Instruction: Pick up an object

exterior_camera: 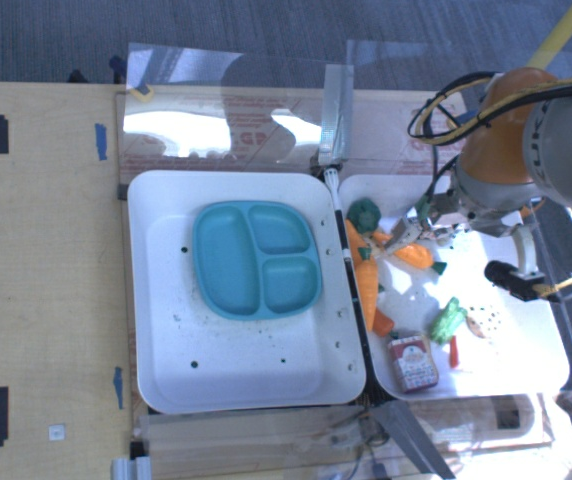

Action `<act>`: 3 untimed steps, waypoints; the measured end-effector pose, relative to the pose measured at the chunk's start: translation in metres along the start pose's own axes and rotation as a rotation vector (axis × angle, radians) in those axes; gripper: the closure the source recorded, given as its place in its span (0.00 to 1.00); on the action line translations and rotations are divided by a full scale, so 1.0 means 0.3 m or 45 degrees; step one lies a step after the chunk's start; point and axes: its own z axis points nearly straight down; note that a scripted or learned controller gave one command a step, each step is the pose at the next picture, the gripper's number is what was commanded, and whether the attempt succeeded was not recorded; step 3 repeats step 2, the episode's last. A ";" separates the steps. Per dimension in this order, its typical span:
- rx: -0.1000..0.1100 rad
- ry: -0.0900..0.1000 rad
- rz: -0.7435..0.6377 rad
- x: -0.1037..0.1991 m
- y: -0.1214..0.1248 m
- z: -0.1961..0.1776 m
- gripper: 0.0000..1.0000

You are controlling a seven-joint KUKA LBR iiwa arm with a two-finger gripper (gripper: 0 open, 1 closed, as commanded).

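Note:
My gripper [409, 232] reaches down into the right bin [526, 368] from the grey arm with the orange band [506, 138]. Its tip sits low among the objects at the bin's far left part, just above an orange carrot-like piece [415, 256] and to the right of a dark green toy [364, 213]. A long orange carrot [367, 280] lies along the bin's left wall. Nearer the front lie a light green toy [448, 318], a small red piece [454, 353] and a red and white packet [414, 362].
The left bin [156, 358] holds a teal divided plate [257, 258]. A raised divider [352, 298] separates the two bins. A pale speckled disc [482, 320] lies right of the green toy. Black cables and a black connector [511, 280] hang beside the wrist.

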 end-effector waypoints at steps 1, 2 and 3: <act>0.011 0.004 0.005 -0.002 -0.009 -0.011 1.00; -0.002 0.001 0.226 0.203 0.059 -0.422 1.00; -0.002 0.001 0.226 0.203 0.059 -0.422 1.00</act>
